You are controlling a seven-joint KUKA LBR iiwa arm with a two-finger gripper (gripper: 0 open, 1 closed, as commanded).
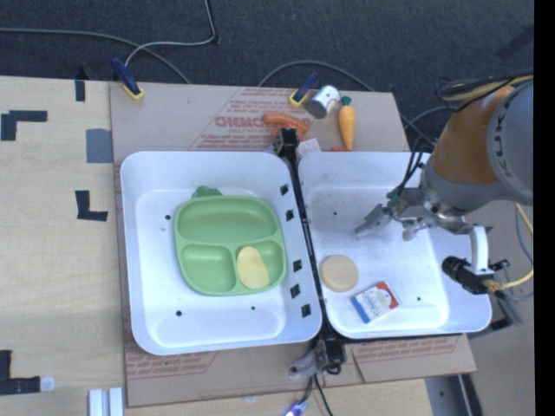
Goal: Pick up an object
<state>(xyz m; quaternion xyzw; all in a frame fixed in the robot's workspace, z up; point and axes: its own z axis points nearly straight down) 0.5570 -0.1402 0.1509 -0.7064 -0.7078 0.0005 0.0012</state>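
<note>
Up high on the right, a big grey arm with an orange band, reaching left over the right bin. Under it all, a light wooden bench with black tape marks on its left part. On the bench, a flat brown sheet of cardboard with red letters, lying under two white bins set side by side, touching down the middle. In the left bin, a green plate with three parts. In the near right part of that plate, a yellow lump. Just off the plate's far left edge, a small green bit, too little to name. Over the bare middle of the right bin, the gripper, pointing left; hard to tell if open or shut. Nearer and a bit left of it, apart from it, a round tan disc flat on the bin floor. Just right of the disc and nearer still, a small packet in red, blue and white. Past the far edge of the bins, on the cardboard, an orange carrot with a green top, a white and grey can beside it, and a red-orange thing lying flat. On the far edge of the cardboard, two blue and yellow clips, one at the left corner and one near the can. Far back, thin wires on a dark floor.
</note>
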